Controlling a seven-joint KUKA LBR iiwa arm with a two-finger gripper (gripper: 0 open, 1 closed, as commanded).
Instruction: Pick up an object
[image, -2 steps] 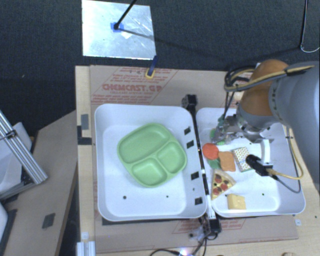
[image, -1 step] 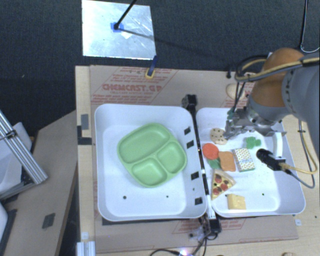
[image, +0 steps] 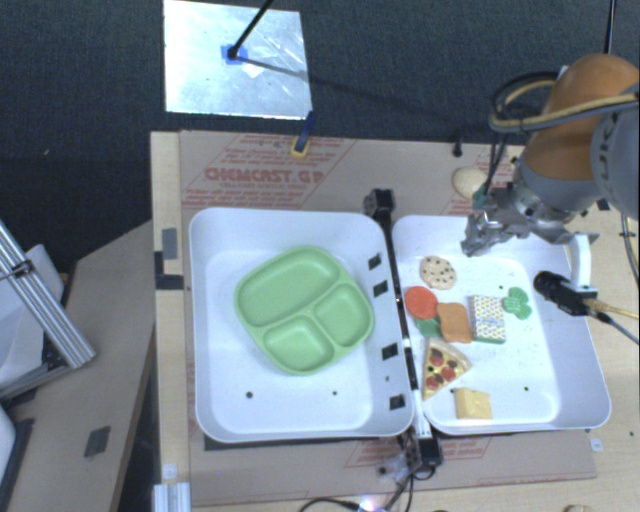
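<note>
The right bin (image: 560, 390) holds several toy foods: a cookie (image: 437, 271), a red tomato slice (image: 421, 301), an orange toast piece (image: 455, 321), a patterned cracker (image: 487, 318), a green broccoli piece (image: 516, 302), a pizza slice (image: 441, 366) and a cheese wedge (image: 472, 403). My gripper (image: 478, 240) hangs over the bin's far edge, just right of and above the cookie. Nothing shows between its fingers.
The left bin (image: 220, 390) holds a green divided plate (image: 303, 308). A black divider (image: 395, 310) runs between the bins. A round beige object (image: 467, 181) lies on the cardboard behind the right bin. A shiny sheet (image: 236, 60) lies at the back.
</note>
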